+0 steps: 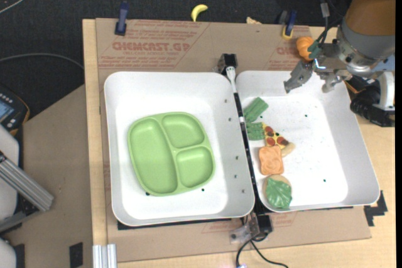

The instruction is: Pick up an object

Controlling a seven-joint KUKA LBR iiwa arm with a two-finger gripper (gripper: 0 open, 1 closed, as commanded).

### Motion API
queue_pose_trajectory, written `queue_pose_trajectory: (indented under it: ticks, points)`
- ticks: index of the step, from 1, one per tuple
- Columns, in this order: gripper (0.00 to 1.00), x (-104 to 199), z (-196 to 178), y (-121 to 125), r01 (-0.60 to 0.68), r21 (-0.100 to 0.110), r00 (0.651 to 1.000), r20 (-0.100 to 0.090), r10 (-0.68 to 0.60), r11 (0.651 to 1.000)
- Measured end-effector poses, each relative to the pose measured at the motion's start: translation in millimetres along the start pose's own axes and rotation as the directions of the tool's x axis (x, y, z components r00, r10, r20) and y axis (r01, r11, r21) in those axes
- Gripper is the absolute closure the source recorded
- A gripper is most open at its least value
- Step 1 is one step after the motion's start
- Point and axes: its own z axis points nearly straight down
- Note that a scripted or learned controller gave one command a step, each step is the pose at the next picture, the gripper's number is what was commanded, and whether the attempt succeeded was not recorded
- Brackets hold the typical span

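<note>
Nothing picked yet: end effector (312,78) spread and bare, hovering over right bin's (352,166) far edge (toy food pieces (270,154) untouched along its left wall).

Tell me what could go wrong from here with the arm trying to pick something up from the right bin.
The pincer hangs open near the right bin's far edge, apart from the toys, so a straight descent would likely close on nothing. The toys, a pizza slice, an orange piece and green pieces, lie packed along the divider; a finger could strike that wall or catch two at once.
</note>
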Motion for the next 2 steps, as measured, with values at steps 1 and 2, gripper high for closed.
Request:
queue_pose_trajectory:
  ticks: [1, 2]
  points:
    - [0.0, -14.7, 129.6, -72.9, -0.005, 0.016, 1.0, -0.003, 0.005, 1.0]
    - [0.0, 9.0, 167.8, -68.6, 0.001, 0.005, 1.0, -0.002, -0.001, 1.0]
